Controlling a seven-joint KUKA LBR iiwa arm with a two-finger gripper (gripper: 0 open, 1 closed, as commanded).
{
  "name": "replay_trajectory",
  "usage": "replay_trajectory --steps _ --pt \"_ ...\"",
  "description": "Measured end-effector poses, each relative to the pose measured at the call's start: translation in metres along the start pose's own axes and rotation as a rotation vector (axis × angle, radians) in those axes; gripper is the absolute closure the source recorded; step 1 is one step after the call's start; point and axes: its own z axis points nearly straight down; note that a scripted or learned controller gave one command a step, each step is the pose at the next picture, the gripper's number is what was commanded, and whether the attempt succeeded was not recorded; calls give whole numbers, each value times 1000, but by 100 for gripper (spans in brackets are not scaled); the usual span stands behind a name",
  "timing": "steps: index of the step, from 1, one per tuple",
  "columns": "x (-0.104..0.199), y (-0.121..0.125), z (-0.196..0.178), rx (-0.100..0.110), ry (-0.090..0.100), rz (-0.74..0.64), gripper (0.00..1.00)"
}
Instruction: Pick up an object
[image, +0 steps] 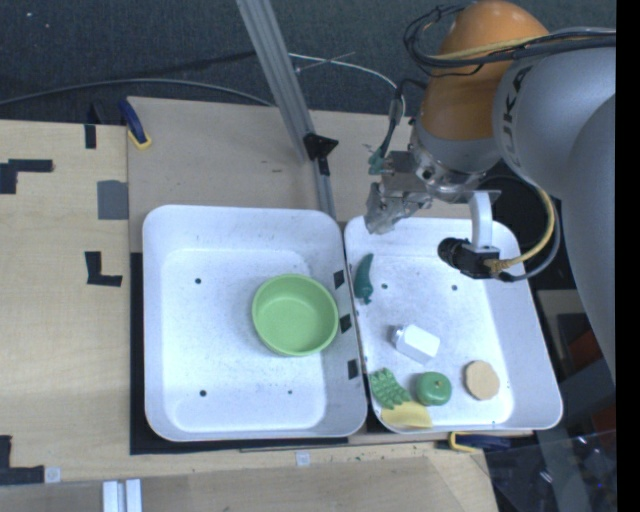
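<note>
Above the right bin's (520, 330) far left corner I am hovering my hand (383, 218), grip unreadable from here, because the dark green piece (363, 277) is lying just below.

- The pale wooden table (230, 150) fills most of the view and serves as the landmark here.
- Beyond the table's far edge lies dark grey floor (150, 40), with thin cables (330, 66) trailing across it.
- A slanted grey metal pole (285, 90) crosses the table's far edge and comes down toward its middle.
- Black tape marks (98, 270) sit on the table's left part, beside a grey square patch (113, 198).
- A blue-and-yellow clamp (135, 125) grips the table's far left corner.
- Soft, even light falls on the table, with no hard shadows.
</note>
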Motion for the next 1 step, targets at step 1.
replay_trajectory --steps 1 --pt "52 6 7 1 -1 0 100"
